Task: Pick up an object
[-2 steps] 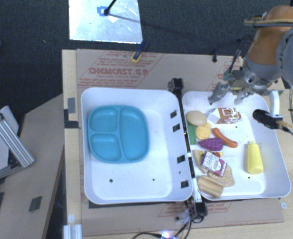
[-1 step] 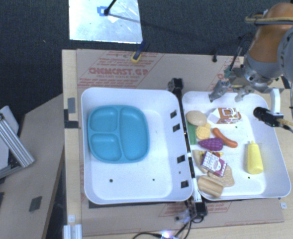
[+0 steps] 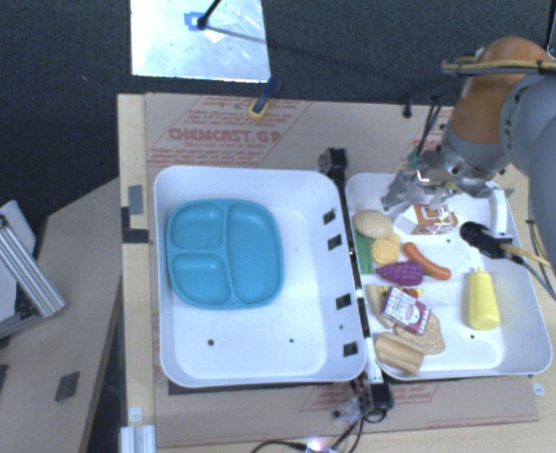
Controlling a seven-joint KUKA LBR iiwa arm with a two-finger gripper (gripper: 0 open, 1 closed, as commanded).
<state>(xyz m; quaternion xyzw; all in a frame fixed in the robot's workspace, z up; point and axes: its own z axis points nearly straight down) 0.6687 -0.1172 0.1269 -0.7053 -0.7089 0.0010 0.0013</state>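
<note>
My gripper (image 3: pixel 412 193) hangs over the far end of the right bin (image 3: pixel 523 347), with the grey arm and its orange band behind it at the upper right. Just below it lie an orange-and-white packet (image 3: pixel 434 220) and a tan bread roll (image 3: pixel 373 223). Nothing shows between its tips. Toward the front of the bin lie a yellow corn piece (image 3: pixel 385 250), an orange sausage (image 3: pixel 428 260), a purple bunch of grapes (image 3: pixel 401 274), a yellow mustard bottle (image 3: pixel 482 298), a red packet (image 3: pixel 407 310) and a bun (image 3: pixel 397 352).
The left bin (image 3: pixel 259 347) holds a blue divided plate (image 3: pixel 226 253). A green strip (image 3: pixel 363 253) lies along the right bin's left wall. A black-clipped divider (image 3: pixel 339 243) separates the two bins. A shiny metal sheet (image 3: pixel 199 26) lies beyond the bench.
</note>
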